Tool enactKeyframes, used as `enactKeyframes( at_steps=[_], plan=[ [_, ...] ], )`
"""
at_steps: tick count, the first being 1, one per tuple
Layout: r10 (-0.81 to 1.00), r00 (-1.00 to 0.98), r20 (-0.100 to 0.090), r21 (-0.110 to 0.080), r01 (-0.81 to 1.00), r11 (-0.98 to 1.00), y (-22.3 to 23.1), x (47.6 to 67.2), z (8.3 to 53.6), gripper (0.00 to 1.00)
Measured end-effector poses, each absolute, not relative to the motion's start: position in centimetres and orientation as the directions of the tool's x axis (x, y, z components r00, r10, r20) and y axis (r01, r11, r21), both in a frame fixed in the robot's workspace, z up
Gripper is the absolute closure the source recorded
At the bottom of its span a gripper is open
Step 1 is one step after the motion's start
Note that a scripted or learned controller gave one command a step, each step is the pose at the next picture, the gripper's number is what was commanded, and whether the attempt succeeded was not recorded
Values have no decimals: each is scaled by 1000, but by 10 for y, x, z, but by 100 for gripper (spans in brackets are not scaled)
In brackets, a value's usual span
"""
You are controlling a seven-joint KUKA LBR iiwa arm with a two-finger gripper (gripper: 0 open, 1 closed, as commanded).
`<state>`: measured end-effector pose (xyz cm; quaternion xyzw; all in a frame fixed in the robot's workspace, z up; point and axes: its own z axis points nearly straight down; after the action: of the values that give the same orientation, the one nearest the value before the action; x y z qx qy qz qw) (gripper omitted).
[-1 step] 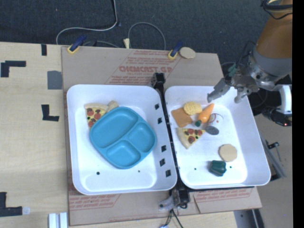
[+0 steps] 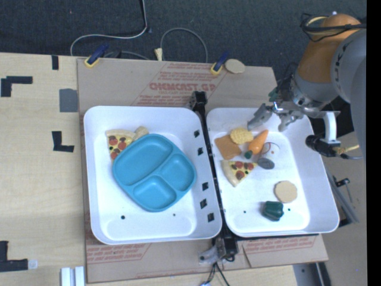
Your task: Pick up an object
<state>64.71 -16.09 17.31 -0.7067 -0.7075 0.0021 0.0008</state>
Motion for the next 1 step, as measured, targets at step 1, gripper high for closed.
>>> enactKeyframes(
  at_steps=[1],
  plan=[
    [1000,1,-2,1,1000,-1,-192,640,83,0]
  ],
)
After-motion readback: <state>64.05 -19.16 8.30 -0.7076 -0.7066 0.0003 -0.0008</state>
